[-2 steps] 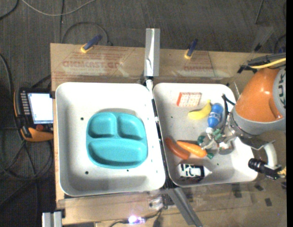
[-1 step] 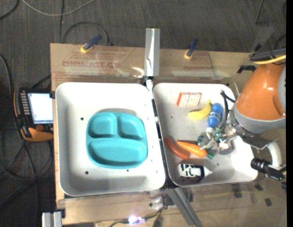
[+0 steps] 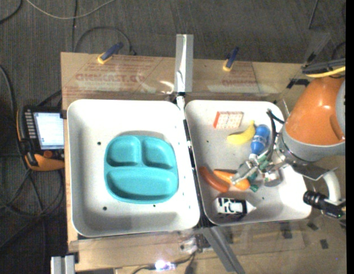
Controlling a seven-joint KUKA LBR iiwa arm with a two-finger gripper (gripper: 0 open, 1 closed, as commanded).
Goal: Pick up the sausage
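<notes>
The sausage (image 3: 213, 180) is a reddish-brown curved piece lying in the right bin (image 3: 291, 204), near its left wall and pointing toward the front. An orange, carrot-like piece (image 3: 231, 177) lies against its right side. My gripper (image 3: 252, 173) is low in the right bin, at the right end of that orange piece and a little to the right of the sausage. The wrist above it hides part of the bin floor. I cannot make out anything held.
The right bin also holds a yellow banana (image 3: 242, 135), a blue bottle (image 3: 261, 139), a red and white card (image 3: 229, 119) at the back and a black and white packet (image 3: 232, 206) at the front. A teal divided tray (image 3: 141, 168) sits in the left bin (image 3: 85, 153).
</notes>
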